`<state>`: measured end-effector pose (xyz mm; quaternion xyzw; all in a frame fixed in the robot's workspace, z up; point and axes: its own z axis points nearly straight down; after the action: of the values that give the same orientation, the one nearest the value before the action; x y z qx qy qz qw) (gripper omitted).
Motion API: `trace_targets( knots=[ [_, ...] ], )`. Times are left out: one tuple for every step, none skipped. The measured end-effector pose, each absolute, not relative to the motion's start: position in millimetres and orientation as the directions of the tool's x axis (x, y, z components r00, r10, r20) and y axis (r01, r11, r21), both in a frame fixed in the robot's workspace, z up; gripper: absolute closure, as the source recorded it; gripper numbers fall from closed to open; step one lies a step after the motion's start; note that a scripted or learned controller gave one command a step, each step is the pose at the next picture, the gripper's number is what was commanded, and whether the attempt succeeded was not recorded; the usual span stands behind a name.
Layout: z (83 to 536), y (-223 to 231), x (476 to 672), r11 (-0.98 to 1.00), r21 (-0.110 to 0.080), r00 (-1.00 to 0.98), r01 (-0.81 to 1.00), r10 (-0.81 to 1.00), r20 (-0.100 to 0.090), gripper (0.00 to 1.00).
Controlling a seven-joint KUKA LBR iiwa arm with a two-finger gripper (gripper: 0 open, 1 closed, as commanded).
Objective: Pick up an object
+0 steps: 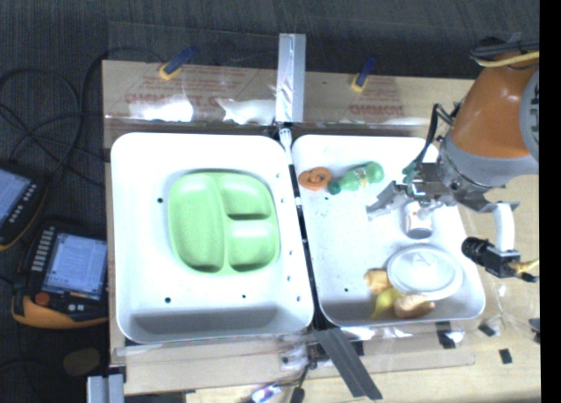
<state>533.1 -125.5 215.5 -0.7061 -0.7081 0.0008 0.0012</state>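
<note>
Camera view showed the arm reaching in from the right, its tool [412, 204] low over the right bin [337, 300], with nothing visibly between its fingers; whether they were spread or closed could not be told. The green bottle [355, 177] and orange piece [313, 179] lay just beside it at the bin's far edge; a white lid [424, 271] and yellowish items [390, 296] sat nearer. The left bin [131, 305] held a green tray [221, 221]. This looked like the approach; the next move calls for settling over one object.
</note>
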Motion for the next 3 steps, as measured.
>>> trace_targets(
  knots=[
    [107, -191, 512.5, 0.144, -0.002, -0.144, 0.990, 0.990, 0.001, 0.00],
    [90, -131, 489.1, 0.241, 0.016, -0.241, 0.970, 0.971, -0.011, 0.00],
    [90, -108, 489.0, 0.279, 0.016, -0.279, 0.960, 0.960, -0.013, 0.00]
  ],
)
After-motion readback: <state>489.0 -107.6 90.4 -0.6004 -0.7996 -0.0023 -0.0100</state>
